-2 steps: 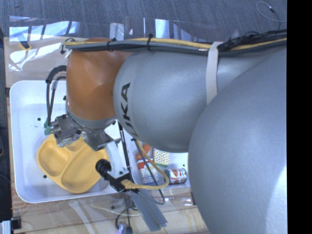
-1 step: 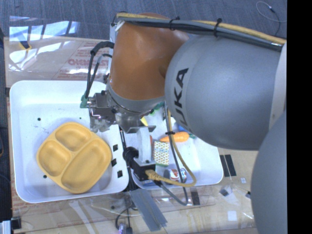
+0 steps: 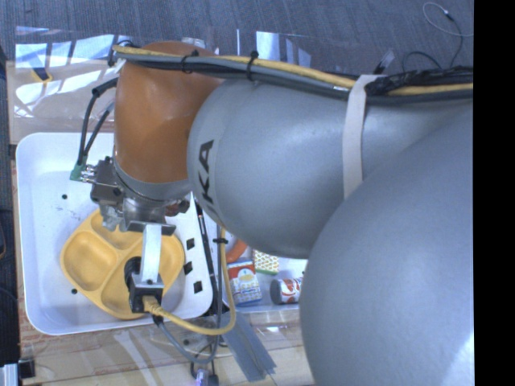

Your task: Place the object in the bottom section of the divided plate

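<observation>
on the far side from the arm, left of the yellow divided plate (image 3: 84, 256), there is just the pale floor of the white bin (image 3: 44, 183) that holds it, marked by a couple of small dark specks. the plate lies flat in the lower part of that bin, and its left-hand sections are open to view. its right half is covered from where i stand. straight above that covered half hangs the gripper (image 3: 122, 207), a cluster of grey metal under the orange band of the arm (image 3: 322, 175). it sits low over the plate, and whether it is open, closed or gripping something i cannot tell, because the wrist blocks the view down onto it. i see no object between plate and gripper that i could call held, and which thing is meant for the plate's bottom section i cannot make out either. right of the plate, past the bin's wall with its black square marks, loose things lie in the second bin (image 3: 259, 309). there is an orange object (image 3: 237, 252) nearest the plate, a small carton (image 3: 244, 285) with red and blue print below it, a green-patterned packet (image 3: 265, 261) beside it, and a small can (image 3: 286, 289) on its side furthest right. the arm's thick grey body looms over the rest, right of the plate.
</observation>
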Controlling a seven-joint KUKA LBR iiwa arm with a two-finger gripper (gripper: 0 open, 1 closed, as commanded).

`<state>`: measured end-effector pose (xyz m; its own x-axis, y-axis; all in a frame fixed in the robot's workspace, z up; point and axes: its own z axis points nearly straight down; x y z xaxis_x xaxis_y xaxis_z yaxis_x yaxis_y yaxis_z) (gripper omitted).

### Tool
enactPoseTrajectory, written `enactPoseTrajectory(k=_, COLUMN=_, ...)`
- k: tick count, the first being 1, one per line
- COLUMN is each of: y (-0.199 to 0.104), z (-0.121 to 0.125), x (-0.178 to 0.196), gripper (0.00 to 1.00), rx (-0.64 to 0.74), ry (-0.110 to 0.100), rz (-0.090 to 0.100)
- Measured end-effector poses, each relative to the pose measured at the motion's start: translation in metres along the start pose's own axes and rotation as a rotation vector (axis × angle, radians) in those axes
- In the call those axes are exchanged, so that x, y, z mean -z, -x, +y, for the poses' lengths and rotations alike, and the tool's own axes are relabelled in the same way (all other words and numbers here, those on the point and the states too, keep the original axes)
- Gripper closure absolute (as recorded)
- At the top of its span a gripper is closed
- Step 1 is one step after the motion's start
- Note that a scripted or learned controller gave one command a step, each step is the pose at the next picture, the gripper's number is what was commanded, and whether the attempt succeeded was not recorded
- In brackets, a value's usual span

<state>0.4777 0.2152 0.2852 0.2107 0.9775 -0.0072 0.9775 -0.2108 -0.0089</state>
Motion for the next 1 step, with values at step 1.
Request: enactPoseTrajectory(k=1, y=-0.0030, z=-0.0036, x=0.1383, gripper=1.00, rx=0.123, ry=0.007, rz=0.003)
